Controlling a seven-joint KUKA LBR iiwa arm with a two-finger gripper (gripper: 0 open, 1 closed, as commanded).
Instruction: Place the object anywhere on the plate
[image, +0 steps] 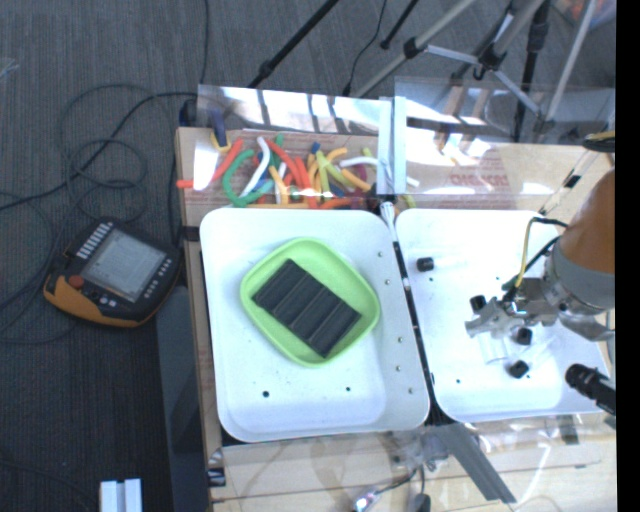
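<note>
A dark grey ridged rectangular slab (305, 303) lies flat in the middle of the lime-green plate (258, 273), which rests in the left white bin (225, 385). My gripper (503, 322) hangs low over the right white bin (455, 400), well to the right of the plate and apart from the slab. I see nothing held in it. The grey arm with its orange band (600, 225) comes in from the right edge.
Small black pieces lie in the right bin, one near its left wall (425, 265) and one below the gripper (517, 369). Colourful tubes (290, 172) are piled behind the left bin. A pendant controller (112, 272) sits on the floor at left.
</note>
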